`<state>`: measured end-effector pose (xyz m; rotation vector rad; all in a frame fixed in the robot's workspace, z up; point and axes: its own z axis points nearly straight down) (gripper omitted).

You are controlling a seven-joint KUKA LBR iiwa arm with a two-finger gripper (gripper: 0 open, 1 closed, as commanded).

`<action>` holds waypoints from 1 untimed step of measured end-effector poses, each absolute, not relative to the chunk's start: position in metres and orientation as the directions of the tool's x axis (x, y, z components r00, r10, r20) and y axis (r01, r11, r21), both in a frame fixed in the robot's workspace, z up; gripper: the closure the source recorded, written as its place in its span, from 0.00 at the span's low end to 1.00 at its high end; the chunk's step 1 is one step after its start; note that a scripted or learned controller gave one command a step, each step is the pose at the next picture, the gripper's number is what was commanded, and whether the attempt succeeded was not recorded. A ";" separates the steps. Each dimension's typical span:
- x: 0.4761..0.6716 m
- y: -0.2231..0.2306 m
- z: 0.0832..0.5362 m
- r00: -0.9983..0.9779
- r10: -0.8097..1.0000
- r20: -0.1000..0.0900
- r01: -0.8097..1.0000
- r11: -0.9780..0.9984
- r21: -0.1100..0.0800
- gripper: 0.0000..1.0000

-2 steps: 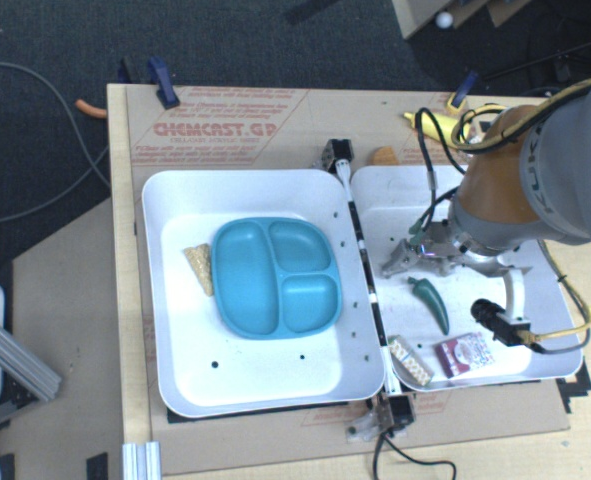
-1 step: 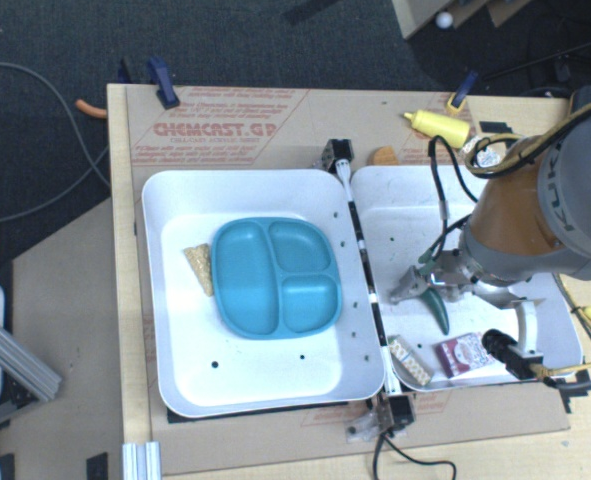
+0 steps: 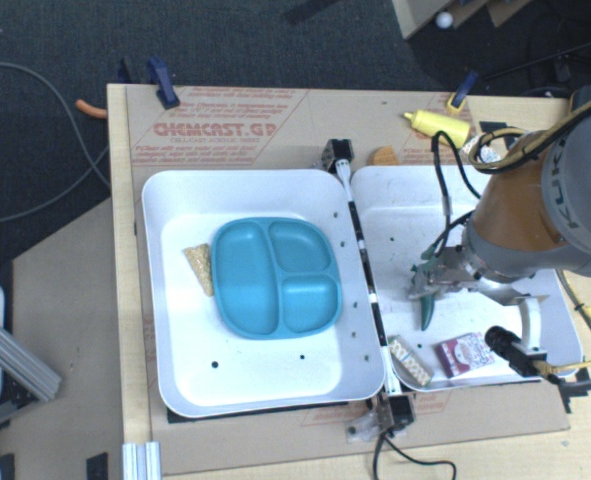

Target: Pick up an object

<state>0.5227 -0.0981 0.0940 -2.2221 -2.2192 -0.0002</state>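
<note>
The gripper (image 3: 427, 288) hangs over the middle of the right bin (image 3: 395, 218), pointing down at the bin floor; whether it is open or closed cannot be told from this angle. A slim teal piece (image 3: 427, 313) sits right at its tip, at 6 o'clock from it; touching or held, I cannot tell.

At about 5 o'clock from the gripper, near the bin's front wall, lies a maroon packet (image 3: 463, 354); just beside that, at 7 o'clock from the gripper and against the front left corner, is a small patterned wrapper (image 3: 410, 361); the two lie close together, apart from the teal piece. The grey and orange arm (image 3: 535, 208) covers the bin's 3 o'clock side.

The left bin (image 3: 175, 218) holds a blue divided plate (image 3: 275, 275) at its centre; a tan crumbly chunk (image 3: 199, 261) lies at the plate's 9 o'clock edge, partly tucked under it. A black clip (image 3: 337, 153) sits where the two bins meet at 12 o'clock.

Both bins rest on a pale bench board (image 3: 225, 128) with red print; a yellow object (image 3: 437, 122) lies on it beyond the right bin, and a blue clamp (image 3: 162, 81) grips its far left corner. Dark carpet (image 3: 55, 28) surrounds the bench.
</note>
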 end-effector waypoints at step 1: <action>0.561 -0.037 0.185 -0.001 1.000 0.001 1.000 0.001 0.001 1.00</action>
